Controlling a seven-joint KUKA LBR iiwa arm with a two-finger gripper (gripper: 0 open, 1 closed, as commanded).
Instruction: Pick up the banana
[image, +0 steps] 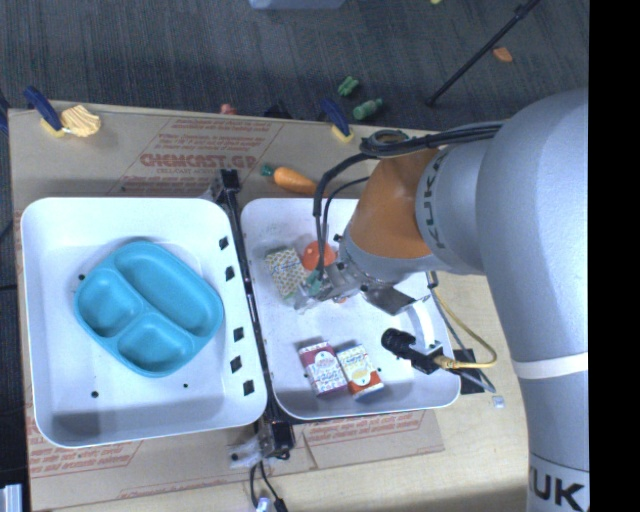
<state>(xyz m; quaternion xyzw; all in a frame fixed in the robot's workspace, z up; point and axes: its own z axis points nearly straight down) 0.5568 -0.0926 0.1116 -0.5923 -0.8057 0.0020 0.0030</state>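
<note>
Showing 2 bins (40, 330), 1 tray (150, 318), 2 cartons (340, 370)

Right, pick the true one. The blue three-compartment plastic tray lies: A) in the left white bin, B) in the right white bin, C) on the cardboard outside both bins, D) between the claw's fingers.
A: the blue three-compartment plastic tray rests on the floor of the left white bin, while the small cartons lie in the right white bin.
</note>
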